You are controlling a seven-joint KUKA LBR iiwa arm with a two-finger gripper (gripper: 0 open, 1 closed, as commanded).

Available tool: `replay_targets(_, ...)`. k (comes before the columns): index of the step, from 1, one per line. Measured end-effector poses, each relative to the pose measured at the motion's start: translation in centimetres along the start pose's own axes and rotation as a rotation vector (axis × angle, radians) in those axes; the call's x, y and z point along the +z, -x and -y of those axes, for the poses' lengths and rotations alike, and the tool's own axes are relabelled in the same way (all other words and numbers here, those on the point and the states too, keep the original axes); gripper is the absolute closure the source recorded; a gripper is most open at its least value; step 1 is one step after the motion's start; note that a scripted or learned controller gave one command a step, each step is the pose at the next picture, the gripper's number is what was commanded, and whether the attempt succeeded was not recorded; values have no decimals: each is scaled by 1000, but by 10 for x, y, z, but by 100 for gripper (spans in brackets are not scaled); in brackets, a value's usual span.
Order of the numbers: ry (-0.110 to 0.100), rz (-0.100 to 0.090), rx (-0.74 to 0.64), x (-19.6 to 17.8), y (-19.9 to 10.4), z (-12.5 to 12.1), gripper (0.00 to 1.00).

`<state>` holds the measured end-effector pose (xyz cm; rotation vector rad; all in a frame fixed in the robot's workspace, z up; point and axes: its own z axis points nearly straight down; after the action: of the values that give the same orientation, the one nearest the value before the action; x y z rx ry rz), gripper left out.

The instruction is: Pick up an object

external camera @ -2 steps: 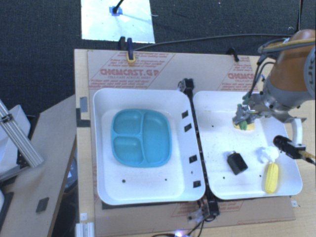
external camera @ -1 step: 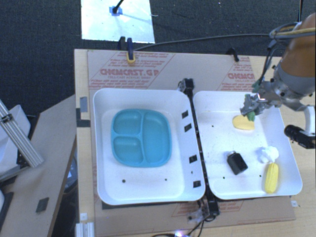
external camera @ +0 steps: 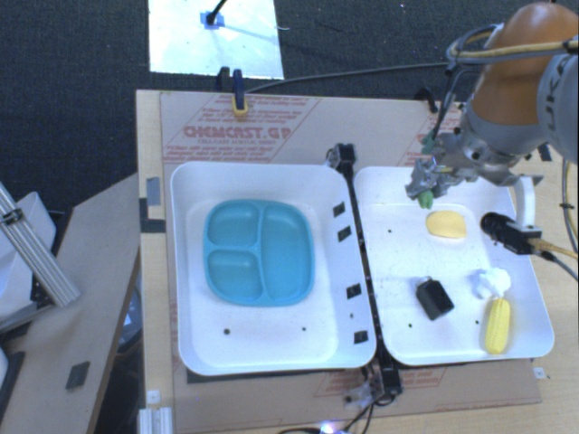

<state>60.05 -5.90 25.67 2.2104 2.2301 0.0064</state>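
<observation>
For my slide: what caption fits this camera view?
Gripper above right bin holding lemon, corn and block.

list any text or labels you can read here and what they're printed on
"CHEMCAST GP": red print on the clear sheet covering the bench under the two bins, readable above the left bin.
Same red print repeats in smaller lines across the sheet, also right of it near the arm; too small and blurred to read.
No readable text on the blue tray, the right bin or its objects.
</observation>
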Motion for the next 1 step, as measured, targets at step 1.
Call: replay_targets(1,-3,0,0,16,-48,-8,100)
